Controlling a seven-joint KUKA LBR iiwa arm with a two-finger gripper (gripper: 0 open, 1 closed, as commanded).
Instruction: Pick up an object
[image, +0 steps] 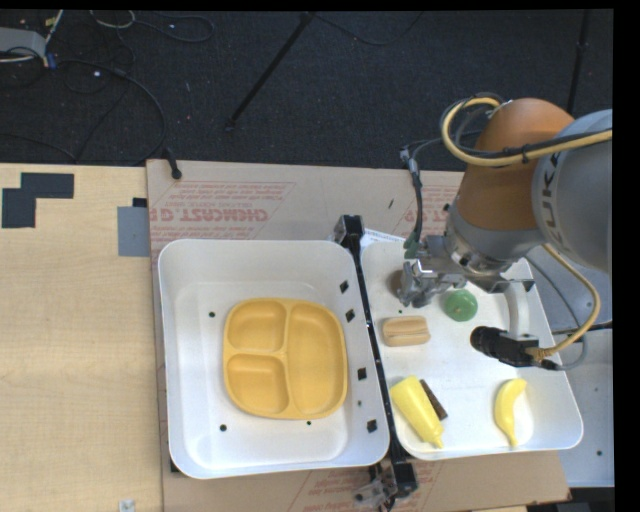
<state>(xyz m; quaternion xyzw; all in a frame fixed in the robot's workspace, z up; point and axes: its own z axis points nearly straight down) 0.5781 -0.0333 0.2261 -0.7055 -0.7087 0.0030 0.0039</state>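
- Dark carpet strewn with black cables lies beyond the pale wooden worktop (70, 330), where a flattened cardboard sheet (260, 200) sits beneath two shallow white bins.
- Left bin (185, 400): a smooth, glossy yellow plastic plate (285, 357), rounded-square, moulded into three compartments.
- Right bin (560, 420), where I reach in: my grey arm with its orange band (510, 175) hangs over the far end.
- My jaws (418, 285) are low at the bin's far-left part; whether they are released or clenched, I cannot tell.
- Just beside them sits a small round green object (461, 304), partly under my wrist.
- Near, toward the front: a tan, rounded block (405, 331), matte like a sponge or bread.
- Further front: a yellow bottle-like shape (416, 409) with a dark strip against it.
- Front right: a curved yellow banana (510, 410), apart from the rest.
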